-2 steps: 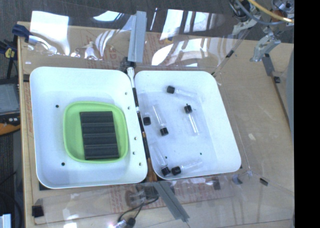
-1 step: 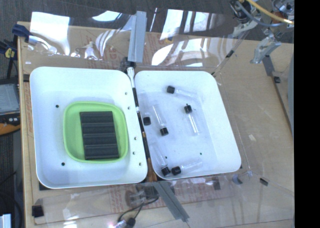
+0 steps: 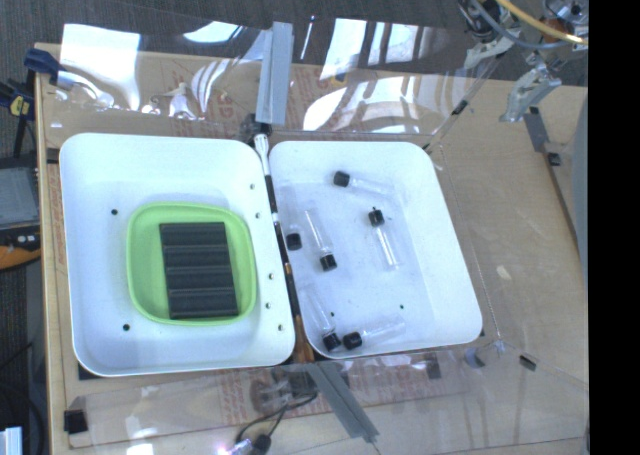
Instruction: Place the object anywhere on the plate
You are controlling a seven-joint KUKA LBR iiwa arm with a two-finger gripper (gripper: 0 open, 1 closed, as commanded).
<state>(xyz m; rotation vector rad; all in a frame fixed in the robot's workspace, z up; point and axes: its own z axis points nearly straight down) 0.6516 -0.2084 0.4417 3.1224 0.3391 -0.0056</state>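
A light green plate (image 3: 142, 261) lies in the left white bin (image 3: 90, 178). A dark ribbed rectangular block (image 3: 200, 270) rests flat on the middle of the plate. My gripper (image 3: 528, 91) hangs at the upper right, beyond the far right corner of the right bin (image 3: 445, 273) and well away from the plate. Nothing is seen in it. Several clear tubes with black caps (image 3: 382, 237) lie scattered in the right bin.
A grey bar (image 3: 272, 73) stands behind the seam between the bins. Cables and the wrist (image 3: 520, 3) fill the top right corner. A clear sheet covers the bench around the bins, and metal brackets (image 3: 340, 405) lie at the front edge.
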